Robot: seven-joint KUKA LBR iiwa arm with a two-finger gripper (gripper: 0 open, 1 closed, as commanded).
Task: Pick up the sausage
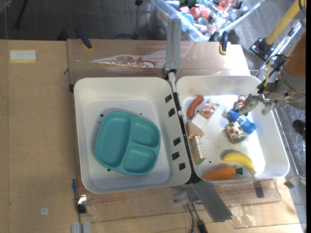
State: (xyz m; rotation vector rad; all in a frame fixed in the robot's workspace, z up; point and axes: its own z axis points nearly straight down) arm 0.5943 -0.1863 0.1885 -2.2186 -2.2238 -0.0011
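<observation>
Sausage (194, 105): lay in the right bin (272, 144), far-left part, close to the divider between the bins; tilted, red-orange; nothing touched it.
Tool (249, 104): hung over the far-right part of the right bin, reaching in from the right; whether released or clenched, cannot tell. Well apart from the sausage.
Arm (286, 89): entered from the right edge, above the bin's right rim.
Blue item (241, 119): just below the tool, near the bin's middle-right; contact with the tool unclear.
Carton (208, 109): small red-and-white pack just right of the sausage.
Strawberry-print box (234, 132): near the blue item, on its near side.
Banana (239, 160): near-right part of the right bin.
Carrot (221, 174): along the near wall, just beside the banana.
Teal plate (127, 142): sectioned, sat in the left bin (87, 130), near its middle.
Tabletop (34, 130): tan board under both bins.
Clear tub (204, 6): far side, full of mixed toys.
</observation>
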